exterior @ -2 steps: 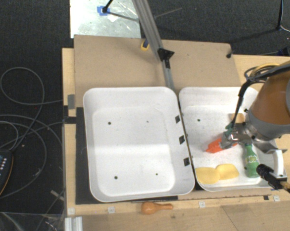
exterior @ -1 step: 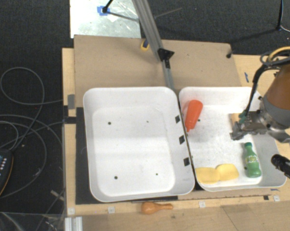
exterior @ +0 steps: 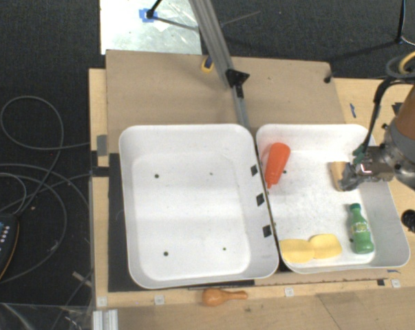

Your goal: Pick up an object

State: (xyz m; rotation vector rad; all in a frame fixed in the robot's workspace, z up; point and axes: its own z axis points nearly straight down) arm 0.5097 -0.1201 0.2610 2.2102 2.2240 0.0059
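Flat brown wooden table (exterior: pixel 290 95) under everything, carrying two shallow white plastic bins side by side. Left white bin (exterior: pixel 193 205) larger in view, showing bare floor with small dark dots. Right white bin (exterior: pixel 310 143) holding the loose items. Grey robot arm with orange band (exterior: pixel 408 133) reaching in from the right, over the right bin's far-right side. Tool (exterior: pixel 346 176) low at that bin's right wall; finger state: cannot tell. Orange carrot-shaped toy (exterior: pixel 276 162) lying tilted beside the dividing wall. Yellow flat pieces (exterior: pixel 310 248) at the near edge. Small green plastic bottle (exterior: pixel 360 229) just right of them, below the tool, apart from it. Small orange pear-shaped object (exterior: pixel 223 295) on the table before the bins.
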